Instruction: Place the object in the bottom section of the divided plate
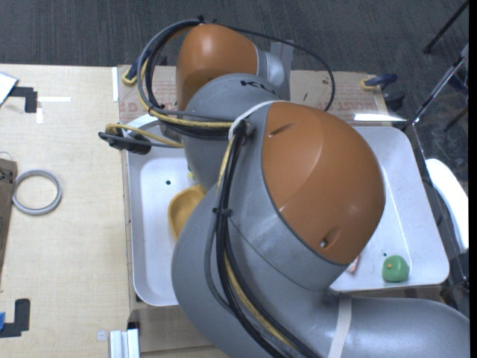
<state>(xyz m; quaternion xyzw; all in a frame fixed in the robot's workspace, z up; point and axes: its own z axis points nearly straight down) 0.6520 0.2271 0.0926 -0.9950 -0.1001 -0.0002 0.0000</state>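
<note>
The grey and orange arm (298,200) covers most of both bins, and the gripper end is hidden under it. A sliver of a yellow-orange plate (182,209) shows in the left bin (149,230), beside the arm; its sections are hidden. A small green object (395,268) lies in the right bin (417,200), near its front right corner, apart from the arm.
A roll of grey tape (36,192) lies on the wooden bench at the left. Black cables (149,88) loop from the arm over the back left of the left bin. A small reddish bit (352,265) lies next to the arm in the right bin.
</note>
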